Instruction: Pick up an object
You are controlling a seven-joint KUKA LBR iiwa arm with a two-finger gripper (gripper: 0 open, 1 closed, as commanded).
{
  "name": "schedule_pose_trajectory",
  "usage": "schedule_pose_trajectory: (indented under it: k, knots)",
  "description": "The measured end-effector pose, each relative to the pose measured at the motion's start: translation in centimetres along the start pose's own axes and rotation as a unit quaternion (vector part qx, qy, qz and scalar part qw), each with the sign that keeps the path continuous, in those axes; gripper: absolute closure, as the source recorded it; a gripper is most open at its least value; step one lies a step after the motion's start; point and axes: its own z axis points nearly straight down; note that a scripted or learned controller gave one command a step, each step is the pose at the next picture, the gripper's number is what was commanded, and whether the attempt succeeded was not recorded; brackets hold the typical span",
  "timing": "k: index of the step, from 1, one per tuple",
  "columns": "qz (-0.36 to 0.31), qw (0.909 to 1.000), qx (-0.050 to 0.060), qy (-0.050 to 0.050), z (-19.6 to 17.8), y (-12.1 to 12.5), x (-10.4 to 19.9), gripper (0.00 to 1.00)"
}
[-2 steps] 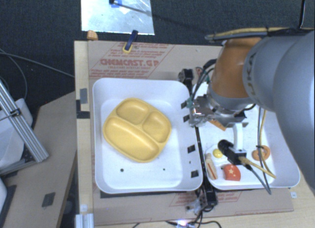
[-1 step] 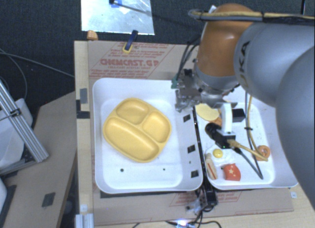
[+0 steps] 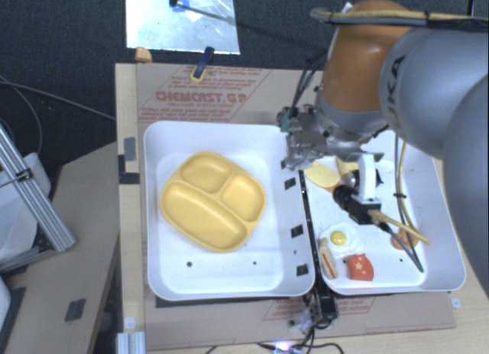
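While arm (image 3: 397, 77) over right bin (image 3: 447, 261), yellow tray (image 3: 214, 199) in left bin (image 3: 229, 284); gripper (image 3: 309, 150) state unclear

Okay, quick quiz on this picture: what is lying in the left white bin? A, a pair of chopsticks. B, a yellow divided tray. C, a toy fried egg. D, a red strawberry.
B: the yellow divided tray lies in the left bin, while the toy fried egg and the other small items sit in the right bin.
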Motion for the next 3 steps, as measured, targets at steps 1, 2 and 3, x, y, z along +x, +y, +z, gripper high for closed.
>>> schedule_pose_trajectory:
  k: [1,2,3]
  knots:
    - [-0.005,1.0,0.002,0.002,1.2,-3.7,6.4,1.0]
    - [0.002,1.0,-0.002,-0.001,-3.6,-1.8,-1.1,1.0]
    - [-0.002,1.0,-0.003,0.001,-11.7,-8.1,-2.2,1.0]
